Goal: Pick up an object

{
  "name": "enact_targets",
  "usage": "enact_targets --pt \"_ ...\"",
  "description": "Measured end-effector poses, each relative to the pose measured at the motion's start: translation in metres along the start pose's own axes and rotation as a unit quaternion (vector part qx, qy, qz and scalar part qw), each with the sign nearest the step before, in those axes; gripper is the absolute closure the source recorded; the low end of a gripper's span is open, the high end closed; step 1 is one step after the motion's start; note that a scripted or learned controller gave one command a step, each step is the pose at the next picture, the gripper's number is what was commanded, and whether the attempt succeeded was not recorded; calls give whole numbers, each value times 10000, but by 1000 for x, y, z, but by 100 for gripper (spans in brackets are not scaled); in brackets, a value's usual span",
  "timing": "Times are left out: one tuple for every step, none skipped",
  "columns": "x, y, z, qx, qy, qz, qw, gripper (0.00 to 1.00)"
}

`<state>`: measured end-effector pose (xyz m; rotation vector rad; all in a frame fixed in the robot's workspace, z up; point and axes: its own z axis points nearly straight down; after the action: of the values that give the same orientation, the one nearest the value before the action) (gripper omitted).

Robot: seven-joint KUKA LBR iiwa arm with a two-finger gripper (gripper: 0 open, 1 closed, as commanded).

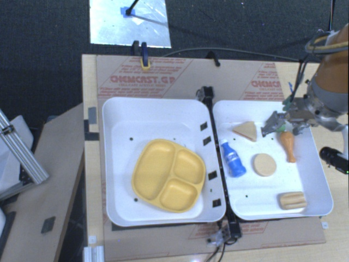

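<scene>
The right bin [253,198] holds several objects: a tan wedge [246,130], a blue bottle [233,160], a round tan disc [265,165], an orange carrot [288,146] and a small bread loaf [292,200]. My gripper [279,125] hangs over the bin's far right part, between the wedge and the carrot's top end. It sits just above and to the left of the carrot. Nothing is visibly held in it.
A yellow divided plate [169,174] lies in the left bin [125,130]. A black part [335,158] juts in at the right edge beside the right bin. The raised black divider [215,157] runs between the bins.
</scene>
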<state>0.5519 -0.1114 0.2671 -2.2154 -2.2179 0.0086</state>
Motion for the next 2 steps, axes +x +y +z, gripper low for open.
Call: enact_targets --pt "0 2 -6 -54 -7 -11 10000 0" --pt "-6 -5 46 -37 -3 1 10000 0"
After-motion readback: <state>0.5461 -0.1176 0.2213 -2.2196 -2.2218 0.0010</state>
